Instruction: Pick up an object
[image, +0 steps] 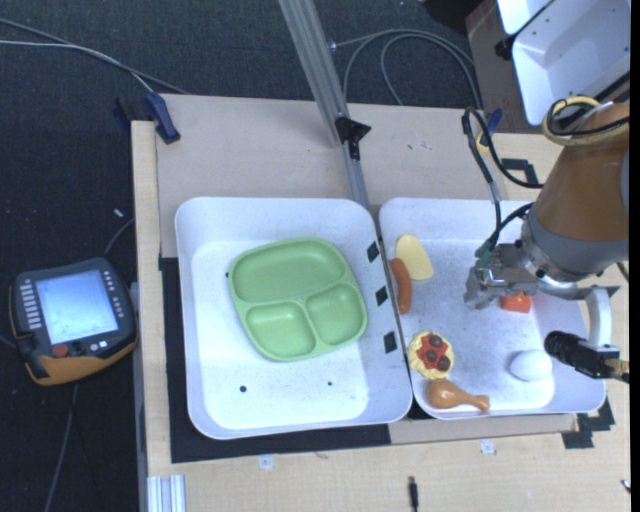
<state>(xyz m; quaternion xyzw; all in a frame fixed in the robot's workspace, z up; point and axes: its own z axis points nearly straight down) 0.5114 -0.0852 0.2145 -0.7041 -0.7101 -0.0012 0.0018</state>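
Observation:
My gripper (490, 288) hangs over the right bin (450, 225), near its right side. A small orange-red block (517, 301) lies just beside the gripper, partly hidden by it. A yellow piece (413, 256) and a red sausage (402, 284) lie along the bin's left wall. Toward the front left corner sit a small pizza toy (432, 353) and a chicken drumstick (457, 397). At the front right rests a white egg-shaped object (529, 366).
The left bin (210, 300) holds a green divided plate (297, 297). A metal pole (325, 80) rises behind the bins. A teach pendant (70, 318) lies on the floor left of the bench. A black cable (485, 150) hangs near the arm.

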